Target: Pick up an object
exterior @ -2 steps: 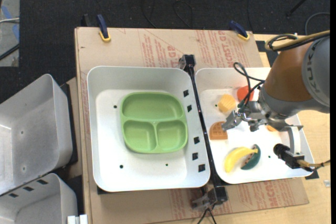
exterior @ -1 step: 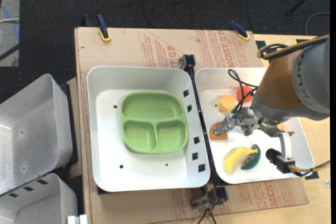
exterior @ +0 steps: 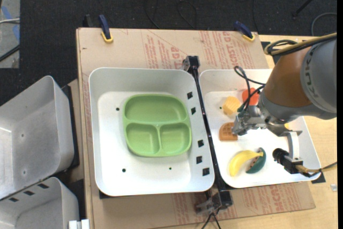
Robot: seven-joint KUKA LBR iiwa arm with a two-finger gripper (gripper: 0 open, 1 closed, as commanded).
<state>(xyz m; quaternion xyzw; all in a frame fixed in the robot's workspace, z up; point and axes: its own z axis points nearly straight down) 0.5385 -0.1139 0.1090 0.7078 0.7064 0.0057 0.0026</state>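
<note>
At lower right of the frame, a yellow banana (exterior: 242, 162) lies in the right bin (exterior: 268, 181) with a teal piece (exterior: 257, 163) touching it. Just above, the tool (exterior: 242, 125) hangs beside a brown waffle (exterior: 228, 132); whether it is released or clenched cannot be told. A good grasp would centre on the waffle, clear of the divider wall. Farther up sit a yellow block (exterior: 231, 105) and an orange piece (exterior: 248, 96). The left bin (exterior: 107, 83) holds a green tray (exterior: 157, 124).

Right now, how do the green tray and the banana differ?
The green tray is large, flat, divided into three compartments, and lies in the left bin. The banana is small, curved, yellow, and lies in the right bin beside a teal piece. Neither is touched by the claw.
</note>
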